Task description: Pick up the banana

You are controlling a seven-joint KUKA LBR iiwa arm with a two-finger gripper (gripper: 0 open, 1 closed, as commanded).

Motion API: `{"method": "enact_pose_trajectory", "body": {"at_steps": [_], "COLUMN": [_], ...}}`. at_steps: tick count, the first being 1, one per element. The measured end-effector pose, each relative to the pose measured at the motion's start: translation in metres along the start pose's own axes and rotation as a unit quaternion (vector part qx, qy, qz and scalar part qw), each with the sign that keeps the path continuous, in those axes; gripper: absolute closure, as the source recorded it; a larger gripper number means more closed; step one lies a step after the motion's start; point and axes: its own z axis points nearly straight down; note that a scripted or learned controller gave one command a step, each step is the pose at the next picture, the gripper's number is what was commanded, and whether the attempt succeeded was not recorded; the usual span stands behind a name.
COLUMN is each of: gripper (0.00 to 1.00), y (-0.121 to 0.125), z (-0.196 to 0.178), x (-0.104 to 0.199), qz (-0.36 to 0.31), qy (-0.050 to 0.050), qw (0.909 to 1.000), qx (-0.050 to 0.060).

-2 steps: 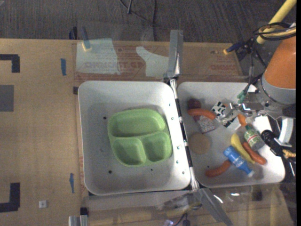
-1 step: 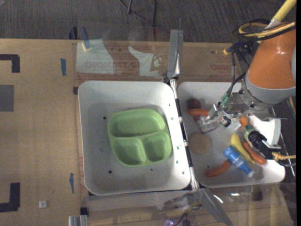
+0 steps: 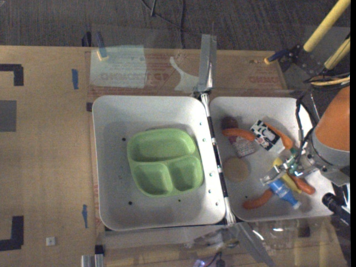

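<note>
Fixed above the bench [image 3: 44, 149], looking down at a slant. Takes in both bins whole, the left bin [image 3: 111, 204] and right bin [image 3: 245, 107], from fairly far. Shows floor [image 3: 67, 10] beyond the far edge, arm [image 3: 336, 129] entering at right.

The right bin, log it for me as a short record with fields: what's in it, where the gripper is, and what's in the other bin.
right bin: holds a heap of small items
banana: yellow, partly covered, low in the heap
hot dogs: one near the top, one near the bottom
black and white carton: upper middle
round tan item: left side
gripper: down over the banana area; finger state unclear
left bin: holds a green divided tray
</note>
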Motion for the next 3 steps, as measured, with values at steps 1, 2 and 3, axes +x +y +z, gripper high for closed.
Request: {"method": "enact_pose_trajectory", "body": {"at_steps": [1,2,3], "gripper": [0.00,0.00,0.00], "y": [0.056,0.032,0.025], "z": [-0.029,0.057,0.066], "x": [-0.017,-0.021,0.018], "qz": [0.004,0.000,0.052], "qy": [-0.001,-0.001,-0.003], "qw": [1.0000,1.0000,0.9986], "qx": [-0.001,-0.002,-0.004]}}
